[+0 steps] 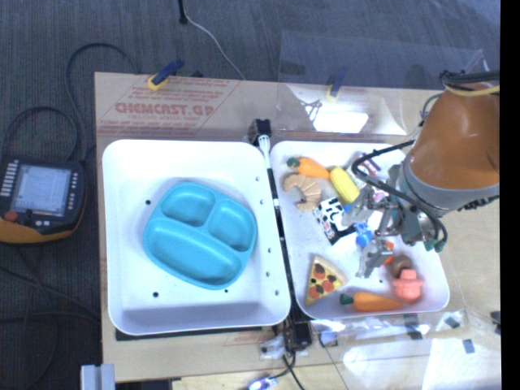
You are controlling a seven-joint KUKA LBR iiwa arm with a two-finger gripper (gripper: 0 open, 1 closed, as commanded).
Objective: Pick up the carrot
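The claw hangs low in the right bin, whether spread or pressed together I cannot tell; one carrot lies by the near rim, beside the pizza slice; another carrot sits at the far corner.

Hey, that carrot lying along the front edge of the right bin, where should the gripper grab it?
Probably from above, across the thick middle of the carrot. It lies flat, lengthwise along the bin's front wall, beside the pink toy, so side approaches look crowded.
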